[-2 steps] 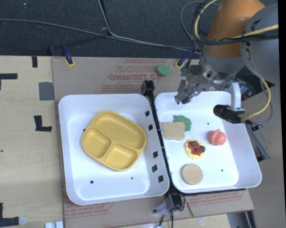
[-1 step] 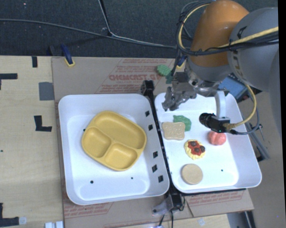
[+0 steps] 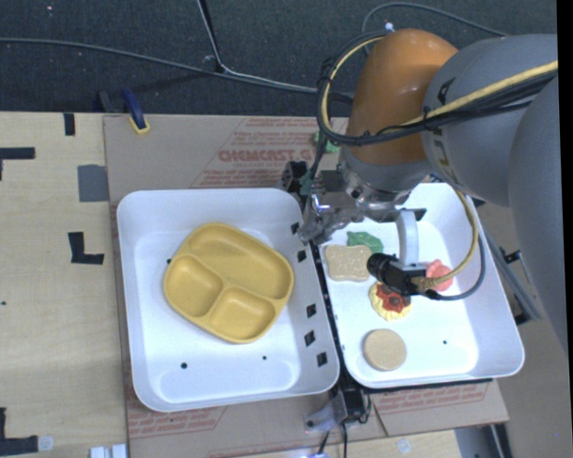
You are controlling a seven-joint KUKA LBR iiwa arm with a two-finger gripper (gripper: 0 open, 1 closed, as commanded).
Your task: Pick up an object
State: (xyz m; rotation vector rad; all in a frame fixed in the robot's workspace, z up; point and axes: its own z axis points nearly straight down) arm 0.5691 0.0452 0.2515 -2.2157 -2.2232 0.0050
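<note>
My gripper (image 3: 340,216) hangs over the far left part of the right bin (image 3: 478,343), under the orange band of the arm. Just below it a tan square slice (image 3: 347,263) lies flat, with a green piece (image 3: 366,239) partly hidden behind it. To the right lie a yellow and red toy (image 3: 392,302) and a small red-orange piece (image 3: 440,276), with a black part of the tool over them. A round tan biscuit (image 3: 384,349) rests near the front of the same bin. Nothing is seen held.
A yellow divided plate (image 3: 228,282) lies in the left bin (image 3: 151,369). The ridge between the two bins (image 3: 318,316) runs just left of the tan slice. The arm's bulk covers the far right of the right bin.
</note>
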